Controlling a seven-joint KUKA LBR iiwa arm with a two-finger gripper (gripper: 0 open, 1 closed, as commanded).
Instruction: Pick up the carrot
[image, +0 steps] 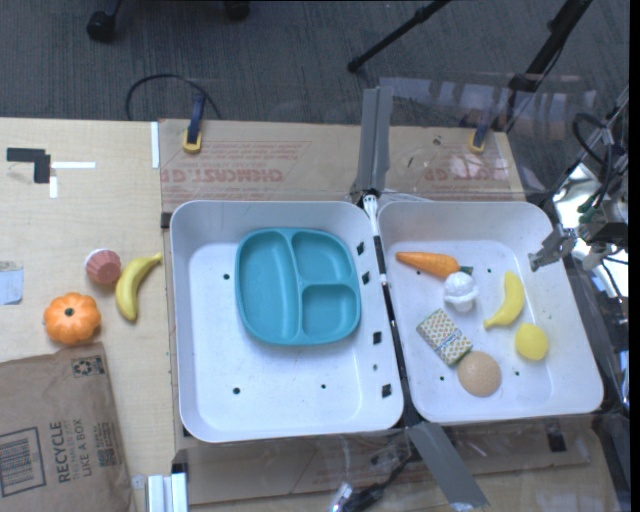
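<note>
Carrot (428, 263) lies untouched in right bin (570, 395), upper left, just beside a white garlic bulb (460, 290). Gripper (548, 252) sits at that bin's right rim, well apart; jaws' state cannot tell. Approach, grasp and lift all remain.

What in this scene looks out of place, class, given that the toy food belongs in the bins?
Three pieces lie outside the bins on the bench, left of the left bin: a banana, a small pumpkin and a pink cupcake. The carrot lies properly in the right bin.
</note>
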